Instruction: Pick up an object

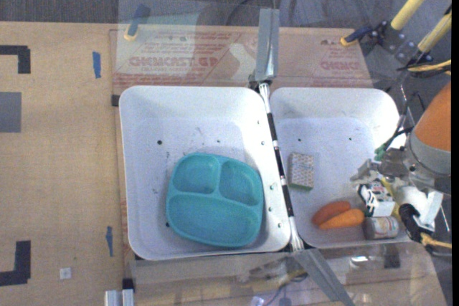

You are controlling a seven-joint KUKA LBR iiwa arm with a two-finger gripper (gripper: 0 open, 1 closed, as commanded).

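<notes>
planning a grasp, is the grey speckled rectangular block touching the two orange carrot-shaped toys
Apart. The camera view shows bare white bin floor between the grey speckled rectangular block and the orange carrot-shaped toys.

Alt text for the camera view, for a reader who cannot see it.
The grey arm's gripper hangs over the right side of the right white bin, near orange carrot-like pieces and a speckled grey block. The left bin holds a teal divided plate.
</notes>
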